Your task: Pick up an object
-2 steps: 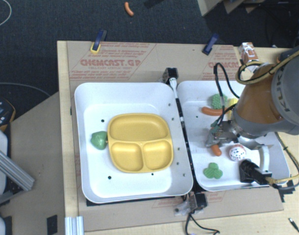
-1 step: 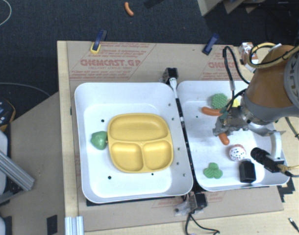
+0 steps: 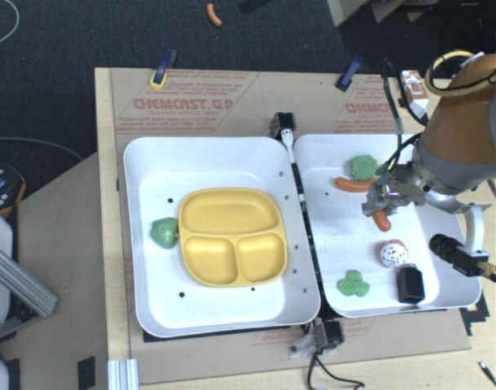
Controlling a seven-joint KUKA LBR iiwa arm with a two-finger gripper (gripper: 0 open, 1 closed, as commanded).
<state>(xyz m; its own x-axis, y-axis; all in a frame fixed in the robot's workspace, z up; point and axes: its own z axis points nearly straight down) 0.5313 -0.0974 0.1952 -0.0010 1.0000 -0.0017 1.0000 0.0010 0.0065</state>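
- Camera view, looking down at a slant: the grey arm (image 3: 459, 136) with its orange band reaches in from the right and hangs over the right bin (image 3: 329, 242).
- The pincer (image 3: 384, 204) sits low over the middle of that bin; whether it is apart or together cannot be told, since the wrist hides much of it.
- An orange sausage-shaped toy (image 3: 382, 221) lies right under the pincer's tip, touching or nearly touching it; whether it is gripped is not clear.
- A second orange sausage (image 3: 350, 185) lies just to the left of the pincer, beside a green knobbly toy (image 3: 363, 167) up and left of it.
- Below the pincer rests a white ball with dark spots (image 3: 393, 253), and near that a black block (image 3: 410, 283).
- Lower left of the pincer lies a green clover-shaped piece (image 3: 354, 283).
- Well to the left, in the left bin (image 3: 150, 299), a yellow three-part tray (image 3: 232, 236) lies flat, with a green lump (image 3: 164, 232) touching its left edge.
- Both bins stand on a brown board (image 3: 232, 96) printed with red lettering.
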